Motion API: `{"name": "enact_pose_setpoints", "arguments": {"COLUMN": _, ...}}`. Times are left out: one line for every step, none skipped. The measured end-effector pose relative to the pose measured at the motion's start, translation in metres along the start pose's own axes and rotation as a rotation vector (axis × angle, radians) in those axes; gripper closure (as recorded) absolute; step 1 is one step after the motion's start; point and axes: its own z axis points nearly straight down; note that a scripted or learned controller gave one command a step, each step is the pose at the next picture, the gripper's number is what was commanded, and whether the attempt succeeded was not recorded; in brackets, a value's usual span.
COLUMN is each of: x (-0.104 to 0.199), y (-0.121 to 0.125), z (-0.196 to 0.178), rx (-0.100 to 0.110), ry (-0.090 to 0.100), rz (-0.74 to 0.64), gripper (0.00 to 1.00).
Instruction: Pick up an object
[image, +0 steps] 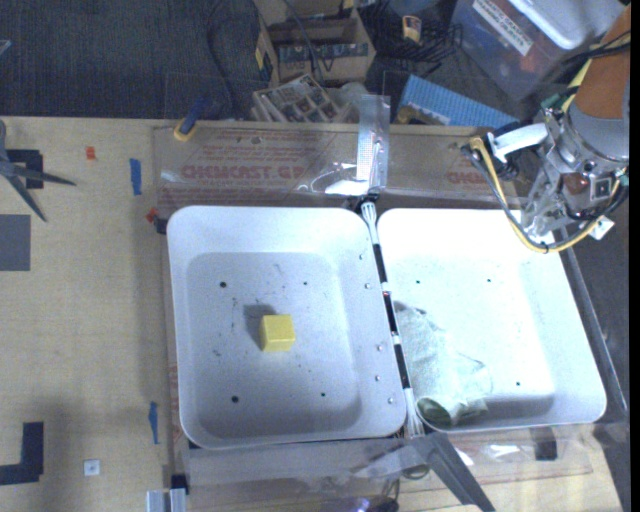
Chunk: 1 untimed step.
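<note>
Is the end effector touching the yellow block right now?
Apart. The camera view shows the end effector at the right bin's far right corner, while the yellow block sits in the left bin.

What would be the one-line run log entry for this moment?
end effector: above right bin's far right corner | yellow block: left bin, untouched | crumpled cloth: right bin | pick: not yet done
</note>
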Motion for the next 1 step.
{"name": "enact_pose_setpoints", "arguments": {"x": -0.0105, "y": 0.0643, "z": -0.0495, "rx": -0.004, "ry": 0.003, "rz": -0.044, "gripper": 1.0}}
